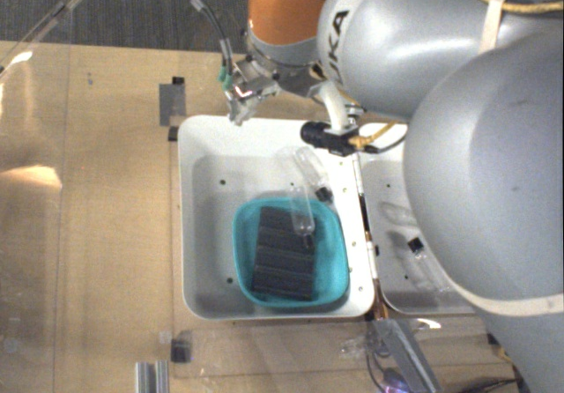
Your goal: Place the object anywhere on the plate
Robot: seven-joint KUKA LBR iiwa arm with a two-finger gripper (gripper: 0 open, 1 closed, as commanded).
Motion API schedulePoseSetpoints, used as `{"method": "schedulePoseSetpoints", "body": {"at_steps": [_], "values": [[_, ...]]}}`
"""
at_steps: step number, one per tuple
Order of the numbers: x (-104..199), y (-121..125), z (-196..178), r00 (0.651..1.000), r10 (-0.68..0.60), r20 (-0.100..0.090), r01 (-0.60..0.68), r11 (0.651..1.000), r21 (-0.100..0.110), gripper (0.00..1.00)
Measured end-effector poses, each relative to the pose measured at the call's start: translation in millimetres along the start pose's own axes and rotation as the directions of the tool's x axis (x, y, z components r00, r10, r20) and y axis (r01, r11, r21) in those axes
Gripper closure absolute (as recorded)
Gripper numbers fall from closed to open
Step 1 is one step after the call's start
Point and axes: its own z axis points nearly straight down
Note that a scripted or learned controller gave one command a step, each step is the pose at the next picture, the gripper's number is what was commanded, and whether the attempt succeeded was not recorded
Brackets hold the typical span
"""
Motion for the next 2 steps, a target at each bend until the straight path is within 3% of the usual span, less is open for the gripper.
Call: {"method": "schedulePoseSetpoints", "body": {"at_steps": [1, 2], "values": [[16.3, 9.4, 4.5, 0.99, -0.143, 0.001, 0.143, 0.99, -0.003, 1.0], [14.3, 8.7, -23.9, 0.91, -0.415, 0.002, 0.415, 0.91, -0.004, 1.0]]}}
